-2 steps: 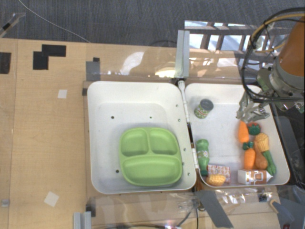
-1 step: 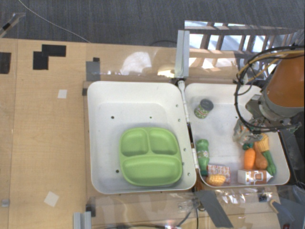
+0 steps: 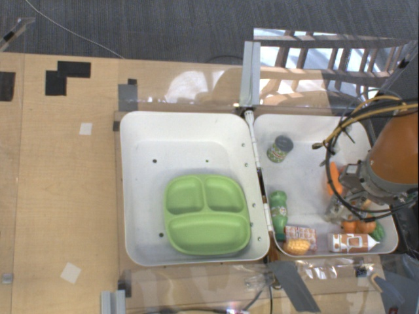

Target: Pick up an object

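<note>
The right bin (image 3: 302, 182) holds several small items. A green-labelled can (image 3: 280, 148) lies near its far left corner. A green bottle (image 3: 279, 209) rests along the left wall, with a red and yellow snack packet (image 3: 300, 239) just in front of it. An orange and white carton (image 3: 352, 243) lies at the front right. My gripper (image 3: 342, 208) reaches down at the bin's right side, between an orange carrot-like piece (image 3: 333, 177) and another orange item (image 3: 362, 227). Cables and the wrist hide its tips.
The left bin (image 3: 134, 175) holds a light green divided plate (image 3: 207, 214) towards its front. A metal divider rim (image 3: 256, 169) separates the two bins. The arm's orange band (image 3: 396, 152) and black cables hang over the right bin's right edge.
</note>
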### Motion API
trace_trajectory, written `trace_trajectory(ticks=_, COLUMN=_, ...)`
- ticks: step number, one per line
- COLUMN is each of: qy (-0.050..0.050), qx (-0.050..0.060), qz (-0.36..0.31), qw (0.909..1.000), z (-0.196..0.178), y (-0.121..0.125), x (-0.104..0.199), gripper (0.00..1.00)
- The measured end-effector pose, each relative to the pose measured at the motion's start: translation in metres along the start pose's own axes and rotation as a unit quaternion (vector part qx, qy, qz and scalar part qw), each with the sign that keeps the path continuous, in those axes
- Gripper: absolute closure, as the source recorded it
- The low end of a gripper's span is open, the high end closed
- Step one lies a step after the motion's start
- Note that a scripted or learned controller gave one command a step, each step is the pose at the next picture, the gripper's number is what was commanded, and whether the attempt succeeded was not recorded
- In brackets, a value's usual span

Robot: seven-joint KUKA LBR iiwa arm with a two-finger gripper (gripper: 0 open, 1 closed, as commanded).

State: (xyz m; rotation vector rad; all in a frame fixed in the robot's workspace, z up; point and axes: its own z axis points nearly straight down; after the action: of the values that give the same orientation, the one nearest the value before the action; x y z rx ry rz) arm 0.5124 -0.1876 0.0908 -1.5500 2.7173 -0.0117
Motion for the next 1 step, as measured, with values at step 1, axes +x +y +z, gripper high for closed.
trace_trajectory(ticks=1, qy=0.001, qx=0.001, qz=0.000, qw=1.0000, z=-0.0003, y=-0.0008, x=0.0015, gripper=0.00)
